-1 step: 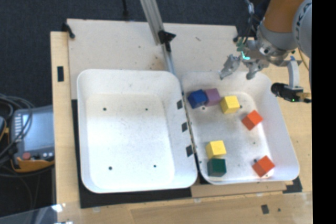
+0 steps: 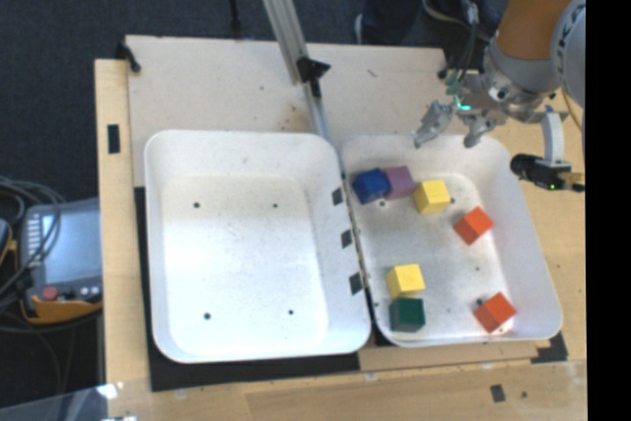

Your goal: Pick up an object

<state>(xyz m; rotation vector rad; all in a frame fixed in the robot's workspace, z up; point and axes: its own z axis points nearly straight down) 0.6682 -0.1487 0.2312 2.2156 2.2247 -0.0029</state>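
Note:
My gripper (image 2: 452,129) hangs above the far edge of the right bin (image 2: 527,251), fingers spread open with nothing between them. Below it in that bin lie several small blocks. A blue block (image 2: 371,184) touches a purple block (image 2: 399,180) near the bin's far left corner. Just right of them sits a yellow block (image 2: 432,196), and an orange block (image 2: 473,225) lies further right. Nearer the front are a second yellow block (image 2: 405,279), a green block (image 2: 406,314) right below it, and another orange block (image 2: 495,312).
The left bin (image 2: 158,242) stands beside the right one, their rims meeting at the middle. A slanted metal post (image 2: 281,10) rises behind the bins. A monitor and cables (image 2: 49,251) sit off the bench at the left.

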